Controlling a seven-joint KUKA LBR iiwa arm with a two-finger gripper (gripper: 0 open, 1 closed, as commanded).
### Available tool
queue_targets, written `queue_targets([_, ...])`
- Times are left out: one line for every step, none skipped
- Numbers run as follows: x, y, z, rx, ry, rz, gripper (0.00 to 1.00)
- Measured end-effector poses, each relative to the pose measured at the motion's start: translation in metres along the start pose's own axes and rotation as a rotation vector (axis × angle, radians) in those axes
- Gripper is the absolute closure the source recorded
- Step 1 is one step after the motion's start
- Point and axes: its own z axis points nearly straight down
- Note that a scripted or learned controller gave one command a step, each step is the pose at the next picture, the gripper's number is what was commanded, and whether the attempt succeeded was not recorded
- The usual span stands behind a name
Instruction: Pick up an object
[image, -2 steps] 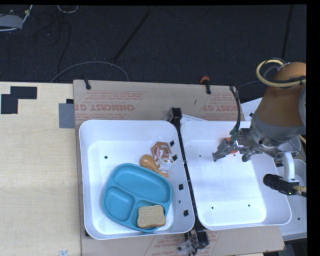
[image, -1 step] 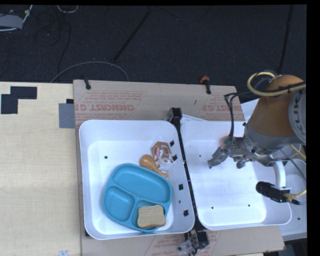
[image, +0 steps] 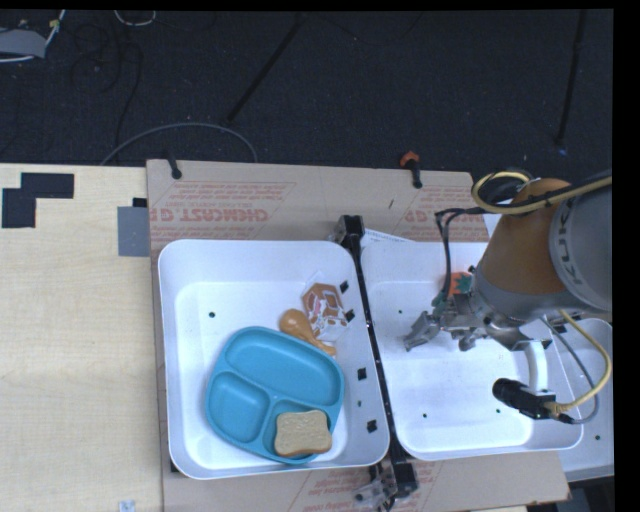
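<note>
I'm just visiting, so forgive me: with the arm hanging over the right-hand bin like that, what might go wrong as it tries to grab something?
1. The gripper hangs over the right bin, while the blue divided tray, the slice of toast on it and the clear wrapped packet lie in the left bin. Closing here would probably catch nothing.
2. Crossing over, it might knock the black divider between the bins.
3. The packet and a small orange-tan piece lie close together, so a grab may nudge both.
</note>
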Motion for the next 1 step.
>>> queue_targets([0.001,-0.0003,0.0344,-0.003,-0.001,0.001,0.0])
